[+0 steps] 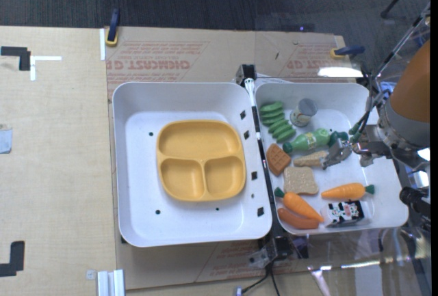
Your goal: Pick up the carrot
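Hovering over the right shallow white bin (311,91), my tool (340,151) hangs near the bin's centre, reaching in from three o'clock. How wide it stands I cannot tell. The orange plastic carrot with a green stem (348,190) lies flat at about five o'clock from the tool, apart from it. Another orange carrot-shaped piece (300,205) lies toward seven o'clock, with a reddish sausage-like piece (297,219) just beside it. A tan bread slice (300,181) sits between them and the tool; a small black-and-white carton (344,212) lies just below the stemmed carrot. A green plastic bottle (309,141) lies at nine o'clock of the tool. The left white bin (130,171) holds a yellow three-compartment plate (201,159).
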`<state>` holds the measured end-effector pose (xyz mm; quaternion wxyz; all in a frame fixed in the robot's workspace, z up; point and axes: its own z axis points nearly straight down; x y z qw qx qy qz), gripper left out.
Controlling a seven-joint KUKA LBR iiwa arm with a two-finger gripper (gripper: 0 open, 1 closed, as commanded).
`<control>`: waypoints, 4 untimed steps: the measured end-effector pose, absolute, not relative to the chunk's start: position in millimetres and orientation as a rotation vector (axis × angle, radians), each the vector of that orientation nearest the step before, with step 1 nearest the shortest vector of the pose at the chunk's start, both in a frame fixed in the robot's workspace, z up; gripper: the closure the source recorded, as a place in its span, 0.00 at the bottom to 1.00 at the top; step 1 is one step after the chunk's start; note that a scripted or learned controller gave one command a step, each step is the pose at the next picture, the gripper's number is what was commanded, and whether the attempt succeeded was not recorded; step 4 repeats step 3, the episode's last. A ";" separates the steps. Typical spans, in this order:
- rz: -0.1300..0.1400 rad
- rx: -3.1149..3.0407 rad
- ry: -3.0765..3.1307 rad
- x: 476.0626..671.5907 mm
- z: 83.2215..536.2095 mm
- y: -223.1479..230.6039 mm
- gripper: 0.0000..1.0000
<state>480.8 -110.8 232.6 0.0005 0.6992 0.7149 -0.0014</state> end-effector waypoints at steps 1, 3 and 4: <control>0.003 2.371 2.062 481.8 91.5 -120.5 0.00; 0.005 2.581 1.807 604.1 92.0 -203.0 0.00; 0.005 2.581 1.807 604.1 92.0 -203.0 0.00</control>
